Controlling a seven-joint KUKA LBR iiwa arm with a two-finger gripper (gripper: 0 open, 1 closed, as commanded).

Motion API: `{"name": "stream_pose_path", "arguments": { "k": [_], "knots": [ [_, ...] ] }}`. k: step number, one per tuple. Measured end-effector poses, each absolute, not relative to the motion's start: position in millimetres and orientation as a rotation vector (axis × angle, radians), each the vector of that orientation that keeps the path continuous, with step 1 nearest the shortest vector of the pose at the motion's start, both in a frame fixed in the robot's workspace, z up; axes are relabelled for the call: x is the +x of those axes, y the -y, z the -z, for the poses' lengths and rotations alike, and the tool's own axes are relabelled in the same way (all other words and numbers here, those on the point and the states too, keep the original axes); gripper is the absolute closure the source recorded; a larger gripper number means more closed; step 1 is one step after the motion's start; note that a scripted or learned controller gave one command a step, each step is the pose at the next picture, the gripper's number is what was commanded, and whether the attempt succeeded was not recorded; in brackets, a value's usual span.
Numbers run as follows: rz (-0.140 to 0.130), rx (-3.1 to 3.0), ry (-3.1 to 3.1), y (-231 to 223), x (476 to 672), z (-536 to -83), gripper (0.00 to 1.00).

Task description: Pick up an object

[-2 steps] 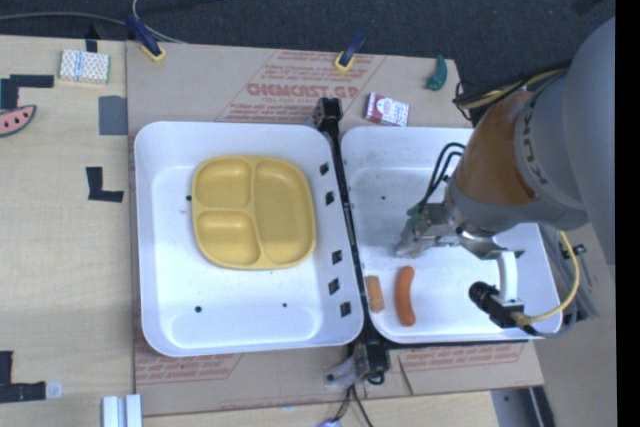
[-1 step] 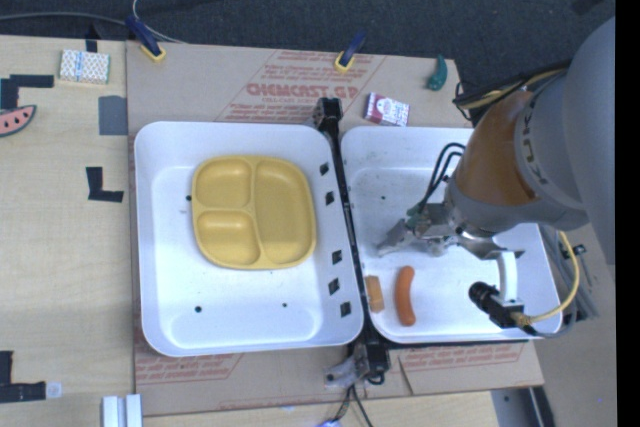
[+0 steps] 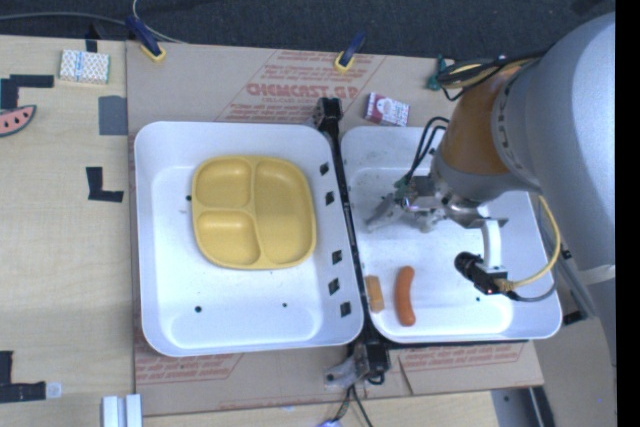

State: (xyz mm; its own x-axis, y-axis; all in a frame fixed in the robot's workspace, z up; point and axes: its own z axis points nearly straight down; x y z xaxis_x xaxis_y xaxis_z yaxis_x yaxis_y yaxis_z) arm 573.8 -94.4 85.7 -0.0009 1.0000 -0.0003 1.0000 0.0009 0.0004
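Observation:
My gripper (image 3: 388,210) hangs low over the left middle of the right bin (image 3: 520,315), reaching in from the right under the grey arm with its orange band. Nothing shows in its grasp. An orange-red sausage (image 3: 405,295) lies on the bin floor below it, toward the front edge. A small tan piece (image 3: 374,292) lies just left of the sausage, close to the bin's left wall. Both sit apart from the gripper.
The left bin (image 3: 240,315) holds a yellow divided plate (image 3: 253,212). A black divider with clips (image 3: 338,215) runs between the bins. A small red and white packet (image 3: 386,109) lies on the cardboard behind the right bin. A cable (image 3: 545,255) loops off the wrist.

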Motion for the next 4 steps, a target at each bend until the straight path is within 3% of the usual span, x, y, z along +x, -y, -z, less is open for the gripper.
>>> {"name": "stream_pose_path", "arguments": {
  "k": [1,2,3,4],
  "knots": [
    [-0.001,2.218,-2.221,97.3,613.8,-85.6,0.0],
    [-0.001,2.219,-2.22,95.5,554.6,-86.0,0.0],
    [-0.002,2.218,-2.22,98.0,610.7,-85.7,0.0],
    [0.001,2.215,-2.22,98.3,610.6,-95.4,1.0]
  ]
}}
